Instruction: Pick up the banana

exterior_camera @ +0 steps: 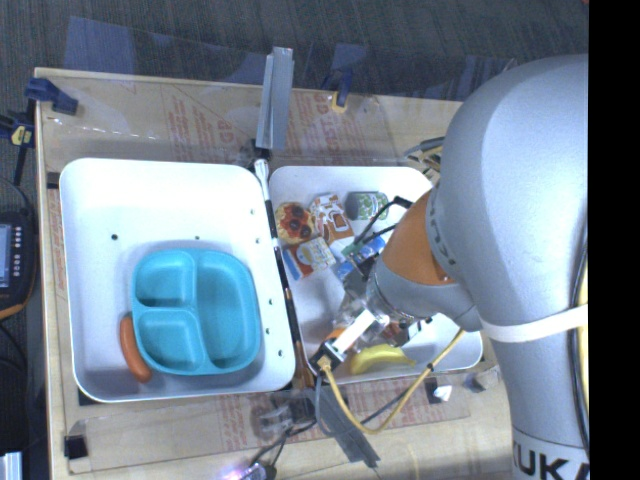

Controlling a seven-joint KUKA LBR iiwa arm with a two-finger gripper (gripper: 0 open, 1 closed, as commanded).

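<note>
Banana [380,359] lies in the right-hand white bin [300,183], at that bin's near edge, curved and yellow, partly hidden under the arm's wrist. The gripper [345,336] hangs just beside the banana, toward the divider between the two bins, its body angled down and to the left; whether it touches the fruit cannot be told, and whether it is open or closed cannot be told either, since cables and the wrist cover that spot. Above the banana, the grey arm [520,218] with its orange band [410,253] covers much of the right bin's right side. Farther from the banana, toward the bin's back wall, sits a cluster of small packets [315,230] in red, white and blue, with a greenish round item [366,205] at the cluster's right end. Well apart from the banana, across the divider, the left white bin [100,198] bears a turquoise divided plate [197,310] with three compartments, and an orange sausage-shaped thing [132,348] rests against the plate's left rim. Yellow cables [400,408] loop over the wooden bench [150,118] just below the banana, outside the bin's near wall.
</note>
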